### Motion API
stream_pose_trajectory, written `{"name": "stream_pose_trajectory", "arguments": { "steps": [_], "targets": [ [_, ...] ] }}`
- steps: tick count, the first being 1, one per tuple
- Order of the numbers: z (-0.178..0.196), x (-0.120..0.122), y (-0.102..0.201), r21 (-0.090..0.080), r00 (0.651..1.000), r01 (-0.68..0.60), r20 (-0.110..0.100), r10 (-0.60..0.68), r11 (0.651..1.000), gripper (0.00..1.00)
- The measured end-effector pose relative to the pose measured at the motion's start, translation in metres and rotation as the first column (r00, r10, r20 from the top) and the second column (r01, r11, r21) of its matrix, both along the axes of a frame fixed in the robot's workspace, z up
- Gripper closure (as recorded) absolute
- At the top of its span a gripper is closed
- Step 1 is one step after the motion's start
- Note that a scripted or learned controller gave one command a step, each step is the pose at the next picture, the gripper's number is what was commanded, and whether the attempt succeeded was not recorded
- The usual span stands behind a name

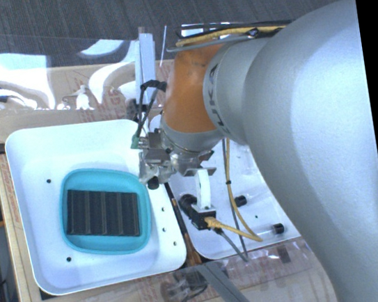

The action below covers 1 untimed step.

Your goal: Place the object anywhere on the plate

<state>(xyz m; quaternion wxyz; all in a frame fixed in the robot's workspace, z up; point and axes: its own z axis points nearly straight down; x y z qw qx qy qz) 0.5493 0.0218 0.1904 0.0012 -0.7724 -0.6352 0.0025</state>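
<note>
A light blue plate (103, 210) with a dark ribbed middle lies in the left white bin (29, 163). My gripper (150, 166) hangs over that bin's right rim, just beyond the plate's upper right corner. The grey arm and its orange band hide the gripper's tip from above. I cannot make out anything held at the gripper. A small pale stick with a black end (271, 229) lies in the right bin (259, 242), near its front edge.
The arm covers most of the right bin. A wooden bench edge runs along the front, with a metal bracket (220, 286) below the bins. Clear plastic sheets (58, 75) lie behind the left bin.
</note>
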Motion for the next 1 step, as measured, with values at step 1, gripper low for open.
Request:
{"name": "stream_pose_trajectory", "arguments": {
  "steps": [1],
  "targets": [
    [0.0,0.0,-0.0003,0.0,1.0,0.0,0.0,0.0,1.0,0.0]
  ]
}}
